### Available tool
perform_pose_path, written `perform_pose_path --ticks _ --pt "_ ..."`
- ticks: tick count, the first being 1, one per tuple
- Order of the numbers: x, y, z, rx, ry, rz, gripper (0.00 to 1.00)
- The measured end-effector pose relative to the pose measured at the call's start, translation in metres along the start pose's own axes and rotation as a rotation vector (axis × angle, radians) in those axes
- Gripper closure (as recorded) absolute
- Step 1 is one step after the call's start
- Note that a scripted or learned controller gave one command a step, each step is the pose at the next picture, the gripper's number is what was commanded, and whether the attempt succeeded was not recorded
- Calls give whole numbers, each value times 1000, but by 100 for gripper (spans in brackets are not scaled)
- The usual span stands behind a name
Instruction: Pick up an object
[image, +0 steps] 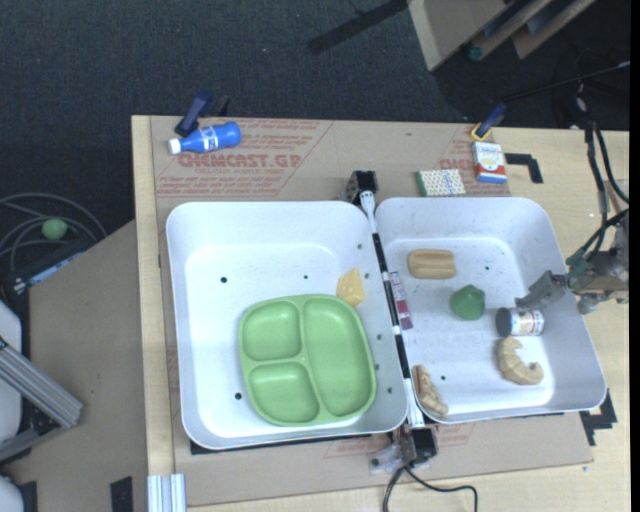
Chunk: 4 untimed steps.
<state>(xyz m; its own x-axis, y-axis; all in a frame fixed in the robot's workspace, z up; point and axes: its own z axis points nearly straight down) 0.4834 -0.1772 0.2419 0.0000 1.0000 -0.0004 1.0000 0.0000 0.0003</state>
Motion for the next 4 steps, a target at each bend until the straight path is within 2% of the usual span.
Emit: perform_pose_path --ticks 1,2,3,4 --pt "-11 60 94 4 2 0 0" --pt "10 46 158 3 2 0 0" --pt "41 117 157 -1 1 -2 0" --pt "49 100 157 3 1 0 0"
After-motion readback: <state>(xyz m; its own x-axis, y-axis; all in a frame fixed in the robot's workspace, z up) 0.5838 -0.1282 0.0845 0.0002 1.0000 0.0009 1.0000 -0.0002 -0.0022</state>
